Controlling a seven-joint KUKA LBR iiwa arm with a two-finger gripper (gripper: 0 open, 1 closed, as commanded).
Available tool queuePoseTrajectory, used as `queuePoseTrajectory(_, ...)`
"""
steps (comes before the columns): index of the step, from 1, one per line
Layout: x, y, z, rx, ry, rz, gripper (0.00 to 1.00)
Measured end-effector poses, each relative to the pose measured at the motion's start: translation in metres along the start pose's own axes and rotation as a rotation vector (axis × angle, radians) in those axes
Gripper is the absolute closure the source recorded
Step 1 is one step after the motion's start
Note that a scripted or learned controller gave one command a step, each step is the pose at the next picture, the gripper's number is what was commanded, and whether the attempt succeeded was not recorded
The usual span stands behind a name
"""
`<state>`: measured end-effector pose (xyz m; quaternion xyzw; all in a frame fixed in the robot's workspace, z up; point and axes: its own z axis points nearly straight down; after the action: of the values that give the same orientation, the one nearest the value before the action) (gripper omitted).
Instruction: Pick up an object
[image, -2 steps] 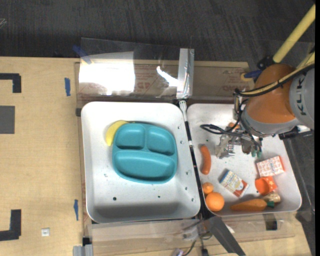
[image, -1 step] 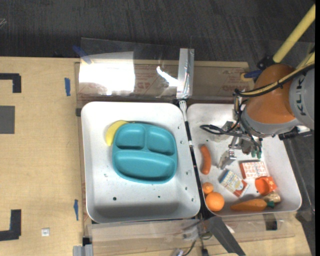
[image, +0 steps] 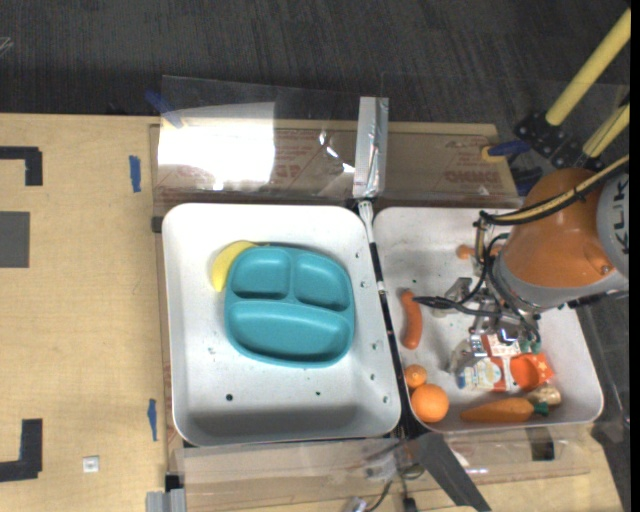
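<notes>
Right bin (image: 580, 345): pick stock gathered here. Hot dog (image: 411, 319) near left wall. Orange (image: 431, 403) at front left corner, smaller orange ball (image: 415, 376) just behind it. Carrot (image: 497, 410) laid along front wall. Red-and-white carton (image: 508, 366) mid-bin, near carrot.

Gripper (image: 487, 335): lowered over carton, placement judged as grasp attempt on it; open or closed cannot be told, nothing seen held.

Left bin (image: 190, 300): teal divided plate (image: 291, 305) face down, yellow item (image: 227, 260) partly tucked under far left edge. Likely drop side.
</notes>
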<state>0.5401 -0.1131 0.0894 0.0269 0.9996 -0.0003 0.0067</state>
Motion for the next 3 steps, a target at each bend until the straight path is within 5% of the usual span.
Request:
queuePoseTrajectory(1, -0.085, 0.017, 0.002, -0.001, 0.001, -0.16, 0.0)
queuePoseTrajectory(3, -0.043, 0.022, 0.001, -0.001, 0.002, 0.132, 0.0)
